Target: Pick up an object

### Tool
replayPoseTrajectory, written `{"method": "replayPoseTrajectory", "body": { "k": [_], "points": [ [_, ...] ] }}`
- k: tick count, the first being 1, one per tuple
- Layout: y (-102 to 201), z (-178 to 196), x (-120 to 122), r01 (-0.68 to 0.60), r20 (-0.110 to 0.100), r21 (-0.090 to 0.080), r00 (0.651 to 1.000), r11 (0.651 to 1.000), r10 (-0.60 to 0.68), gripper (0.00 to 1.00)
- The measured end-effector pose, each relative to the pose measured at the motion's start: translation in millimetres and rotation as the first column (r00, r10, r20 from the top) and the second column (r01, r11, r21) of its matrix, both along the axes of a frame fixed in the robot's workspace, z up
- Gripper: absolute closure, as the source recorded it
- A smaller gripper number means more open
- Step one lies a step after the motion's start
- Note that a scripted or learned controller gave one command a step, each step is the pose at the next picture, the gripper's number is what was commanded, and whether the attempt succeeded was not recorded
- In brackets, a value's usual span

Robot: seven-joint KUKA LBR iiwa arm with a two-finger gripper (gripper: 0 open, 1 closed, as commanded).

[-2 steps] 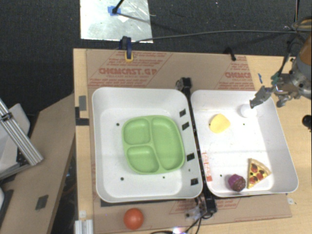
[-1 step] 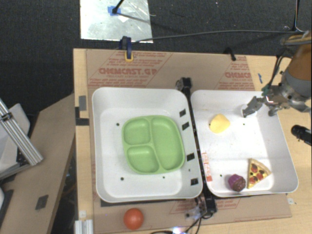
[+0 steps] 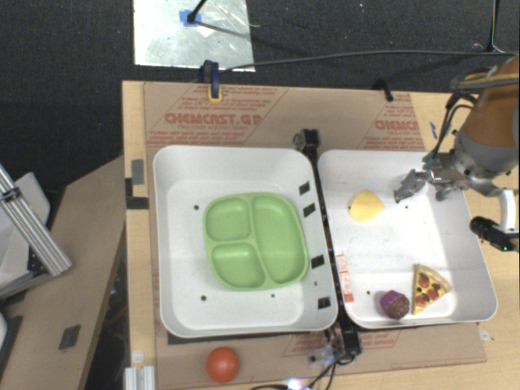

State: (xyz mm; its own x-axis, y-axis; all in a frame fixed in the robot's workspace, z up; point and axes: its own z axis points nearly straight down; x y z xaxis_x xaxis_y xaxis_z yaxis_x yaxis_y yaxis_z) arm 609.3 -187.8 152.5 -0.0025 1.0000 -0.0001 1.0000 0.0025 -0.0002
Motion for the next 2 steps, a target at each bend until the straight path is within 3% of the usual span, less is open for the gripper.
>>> {"method": "replayPoseTrajectory", "body": {
  "k": [1,2],
  "points": [
    [5,-53,-9,0.001,0.000,0.000,1.000,1.000,-0.001,0.00],
    [4,-39,-7,0.000,0.005,-0.001,1.000,1.000,0.000,1.00]
  ]
}}
